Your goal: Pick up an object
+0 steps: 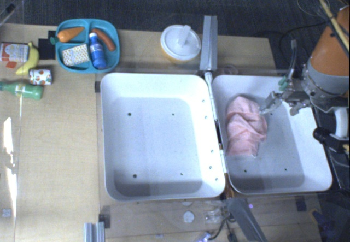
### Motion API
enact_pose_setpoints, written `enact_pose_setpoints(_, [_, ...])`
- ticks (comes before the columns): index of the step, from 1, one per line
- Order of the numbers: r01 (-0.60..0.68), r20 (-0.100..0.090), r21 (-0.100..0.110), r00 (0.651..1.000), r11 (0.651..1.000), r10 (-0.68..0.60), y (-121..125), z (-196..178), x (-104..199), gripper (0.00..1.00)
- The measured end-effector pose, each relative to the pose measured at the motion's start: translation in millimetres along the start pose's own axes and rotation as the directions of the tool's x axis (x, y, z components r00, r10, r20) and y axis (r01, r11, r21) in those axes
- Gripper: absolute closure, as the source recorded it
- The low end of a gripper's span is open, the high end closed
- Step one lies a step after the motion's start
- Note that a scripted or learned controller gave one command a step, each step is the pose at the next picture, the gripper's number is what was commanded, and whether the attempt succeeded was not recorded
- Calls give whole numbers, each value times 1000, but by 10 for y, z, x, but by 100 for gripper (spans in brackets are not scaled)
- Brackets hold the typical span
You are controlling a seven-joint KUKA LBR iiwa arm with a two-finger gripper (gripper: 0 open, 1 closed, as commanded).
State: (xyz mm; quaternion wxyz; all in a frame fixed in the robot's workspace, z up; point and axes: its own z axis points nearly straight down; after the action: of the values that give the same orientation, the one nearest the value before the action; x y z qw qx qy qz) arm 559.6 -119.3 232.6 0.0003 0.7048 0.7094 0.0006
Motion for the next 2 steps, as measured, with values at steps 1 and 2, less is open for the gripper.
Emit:
enact_pose_setpoints(1, [91, 2, -9, 996, 996, -91, 94, 1322, 149, 0])
enact_pose_setpoints(2, [123, 2, -13, 992, 992, -123, 443, 1415, 225, 0])
